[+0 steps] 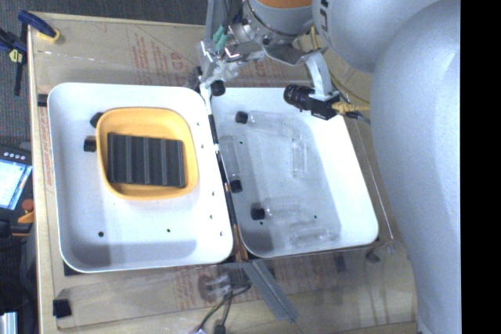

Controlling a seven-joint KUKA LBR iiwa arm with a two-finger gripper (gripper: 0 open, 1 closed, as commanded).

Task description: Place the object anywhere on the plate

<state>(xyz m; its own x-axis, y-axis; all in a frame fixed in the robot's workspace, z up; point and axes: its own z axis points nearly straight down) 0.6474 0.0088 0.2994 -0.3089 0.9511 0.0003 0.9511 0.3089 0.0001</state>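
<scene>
Grey and bulky, the robot arm fills the right side, its orange band above the wrist. Its two-finger gripper hangs over the far inner corner where the bins meet — whether it is wide or narrow I cannot tell. Well apart from it, the dark grey ribbed rectangular object lies on the yellow rounded-square plate in the left white bin. Clear plastic tubes with black caps lie in the right white bin.
</scene>
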